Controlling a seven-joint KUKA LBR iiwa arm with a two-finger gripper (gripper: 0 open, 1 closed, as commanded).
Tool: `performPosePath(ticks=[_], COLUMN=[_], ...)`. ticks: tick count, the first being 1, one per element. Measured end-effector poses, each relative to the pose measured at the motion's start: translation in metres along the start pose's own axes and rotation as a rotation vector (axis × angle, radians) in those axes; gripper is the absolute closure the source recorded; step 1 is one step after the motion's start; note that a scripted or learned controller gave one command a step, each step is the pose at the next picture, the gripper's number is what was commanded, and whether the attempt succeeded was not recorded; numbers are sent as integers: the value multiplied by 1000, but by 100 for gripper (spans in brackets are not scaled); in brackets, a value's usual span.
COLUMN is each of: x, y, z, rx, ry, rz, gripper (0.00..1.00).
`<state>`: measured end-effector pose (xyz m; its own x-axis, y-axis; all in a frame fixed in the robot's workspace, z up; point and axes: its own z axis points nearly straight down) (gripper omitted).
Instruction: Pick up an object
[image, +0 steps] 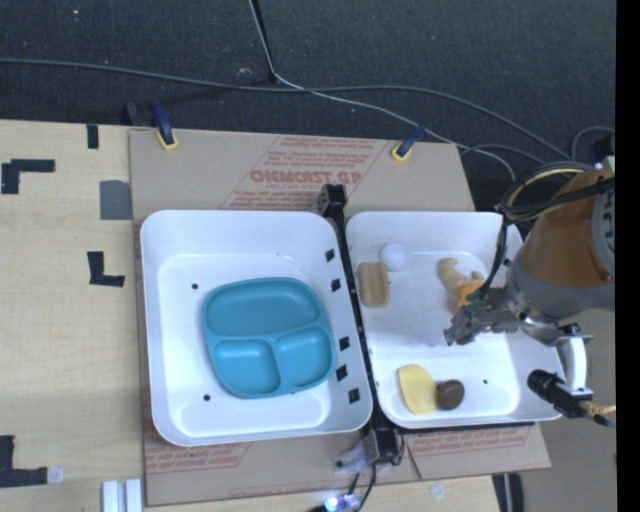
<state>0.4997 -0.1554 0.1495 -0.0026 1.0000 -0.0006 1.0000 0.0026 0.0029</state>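
Observation:
The right bin holds a tan block near its left wall, a pale round piece above it, a tan and orange object at the upper right, and a yellow piece beside a brown ball at the front. My gripper hangs low over the middle right of this bin, just below the tan and orange object. Nothing shows between its dark fingers.
The left bin holds a blue divided plate. A black divider runs between the bins. Both rest on a cardboard sheet with two clamps at its back edge. Cables cross the dark floor behind.

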Motion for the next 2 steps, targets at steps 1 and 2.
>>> performPosePath(ticks=[1, 2], x=[2, 1], y=[-7, -7], z=[-46, -110], rx=[0, -3], ry=[0, -2], rz=[1, 1], gripper=[100, 100])
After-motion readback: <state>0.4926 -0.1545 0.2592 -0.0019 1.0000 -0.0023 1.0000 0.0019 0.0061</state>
